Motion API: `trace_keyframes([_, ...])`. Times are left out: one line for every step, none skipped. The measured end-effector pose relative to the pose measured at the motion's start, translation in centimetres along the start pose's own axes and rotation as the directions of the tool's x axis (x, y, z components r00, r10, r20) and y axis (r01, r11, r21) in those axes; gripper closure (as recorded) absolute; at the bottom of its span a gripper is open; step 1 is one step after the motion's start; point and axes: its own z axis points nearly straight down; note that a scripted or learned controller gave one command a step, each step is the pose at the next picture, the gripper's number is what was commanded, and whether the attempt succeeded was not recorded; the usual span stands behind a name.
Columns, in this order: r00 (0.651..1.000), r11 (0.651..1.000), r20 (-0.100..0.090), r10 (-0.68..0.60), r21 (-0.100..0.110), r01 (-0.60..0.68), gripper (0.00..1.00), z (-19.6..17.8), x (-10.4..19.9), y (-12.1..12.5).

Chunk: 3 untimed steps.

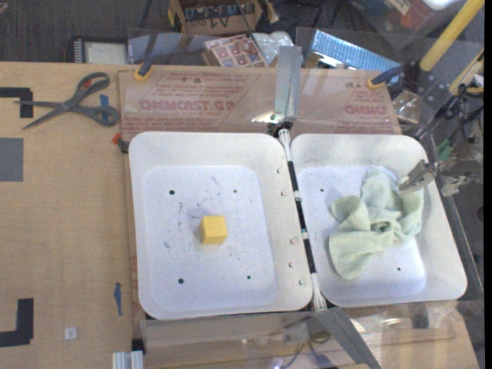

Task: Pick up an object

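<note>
Down on the table [61, 229] two shallow white bins sit side by side, their inner rims touching along a line that runs from far to near. The left bin [154, 156] holds a small yellow cube [214, 230], resting flat near the middle of its floor, well apart from every wall; dark specks are scattered over the floor around it. The right bin [438, 283] holds a pale green cloth [369, 229], crumpled into loose folds and spread from the bin's middle toward its far right side.

At the right bin's far right edge, the tool [410, 181] reaches in from the right at a low slant. Its thin metal tips lie against the cloth's upper right fold, but whether they are clenched on the fabric or released cannot be told at this size.

Scissors [75, 104] with grey-blue handles and a red accent lie on the table far to the left, well apart from the bins. Beyond the bins a clear sheet with reddish lettering [200, 106] lies flat, held by yellow clamps.
</note>
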Motion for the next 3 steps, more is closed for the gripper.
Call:
trace_keyframes([0.996,0.996,0.002,-0.092,-0.002,0.092,0.00,12.5,-3.4,-3.1])
trace_keyframes([0.982,0.982,0.006,-0.189,-0.008,0.189,0.00,17.1,2.2,-2.3])
trace_keyframes([0.982,0.982,0.007,-0.187,-0.015,0.187,1.00,16.0,2.2,-2.1])
